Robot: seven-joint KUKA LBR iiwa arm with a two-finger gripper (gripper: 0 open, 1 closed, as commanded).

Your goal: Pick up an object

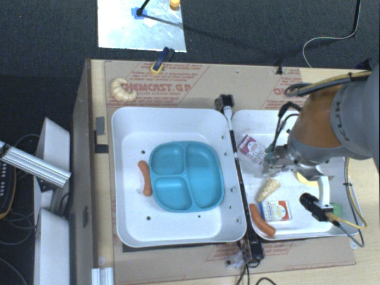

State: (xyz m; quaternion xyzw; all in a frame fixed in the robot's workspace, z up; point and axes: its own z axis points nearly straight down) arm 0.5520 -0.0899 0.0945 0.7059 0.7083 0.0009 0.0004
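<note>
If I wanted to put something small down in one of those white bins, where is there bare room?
The left bin has bare floor in front of the blue tray and behind it. The strip to the tray's left holds a sausage. The right bin is crowded: packets, a cone, another sausage and the arm.

Even overhead light, white bins (pixel 178 120) bright, soft faint shadows, glare on foil sheet (pixel 141 16), slightly soft focus

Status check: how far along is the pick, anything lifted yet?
Done: the gripper is down in the right bin, beside the pink-and-white packet. In hand: nothing visibly held; its tip is too hidden to judge. Left: the whole pick. The cream cone-shaped item, small carton and sausage lie on the bin floor; another sausage lies beside the blue tray.
</note>
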